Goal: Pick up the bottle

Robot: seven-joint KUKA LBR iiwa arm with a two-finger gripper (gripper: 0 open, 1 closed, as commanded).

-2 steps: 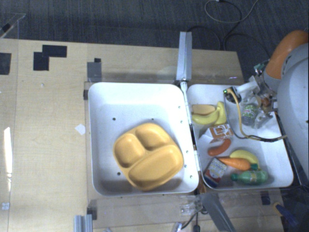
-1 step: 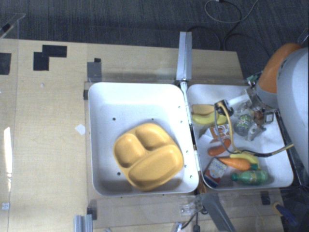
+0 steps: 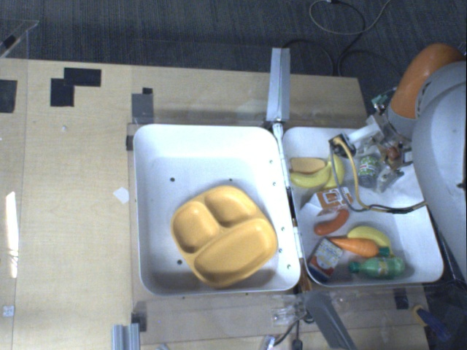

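At the near edge of the right bin (image 3: 430,272), a green bottle (image 3: 378,267) is seen lying on its side, with its cap end pointing left. Just left of it a small red and white packet (image 3: 326,256) is found, and an orange carrot (image 3: 355,247) is laid across the bottle's far side, touching a yellow lemon-like fruit (image 3: 370,235) behind it. A red sausage-shaped piece (image 3: 331,222) is placed further back, beside a small orange and white carton (image 3: 333,198). Beyond these, a banana (image 3: 315,178) with a tan bun-like item (image 3: 307,165) on it is seen against the bin's left wall. In the left bin (image 3: 157,162), 1 yellow divided plate (image 3: 224,233) with 3 compartments is set upside down. The gripper (image 3: 368,168) is held low over the far right part of the right bin, well apart from the bottle. Whether the claw is spread or pressed together cannot be told.
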